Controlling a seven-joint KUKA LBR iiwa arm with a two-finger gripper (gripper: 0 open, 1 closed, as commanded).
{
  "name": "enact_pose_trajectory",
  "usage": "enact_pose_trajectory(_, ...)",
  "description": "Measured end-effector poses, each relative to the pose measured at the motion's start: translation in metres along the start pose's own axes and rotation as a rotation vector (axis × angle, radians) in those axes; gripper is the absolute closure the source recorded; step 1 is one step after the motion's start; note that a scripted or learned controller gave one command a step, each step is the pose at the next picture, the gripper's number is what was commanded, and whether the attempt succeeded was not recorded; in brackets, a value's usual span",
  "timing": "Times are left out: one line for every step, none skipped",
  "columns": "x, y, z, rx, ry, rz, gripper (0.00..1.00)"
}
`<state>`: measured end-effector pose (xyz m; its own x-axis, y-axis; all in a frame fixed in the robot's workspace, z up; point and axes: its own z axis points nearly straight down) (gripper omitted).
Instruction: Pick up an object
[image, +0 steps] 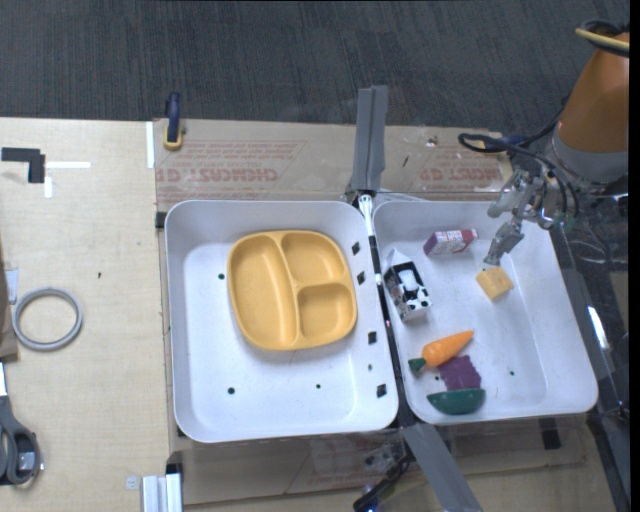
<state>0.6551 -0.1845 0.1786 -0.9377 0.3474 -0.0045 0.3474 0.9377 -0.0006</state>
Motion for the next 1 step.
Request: enact_pose_trajectory(0.0274, -0.0419, 0.0860, 0.001, 0.002, 0.321, 0.00)
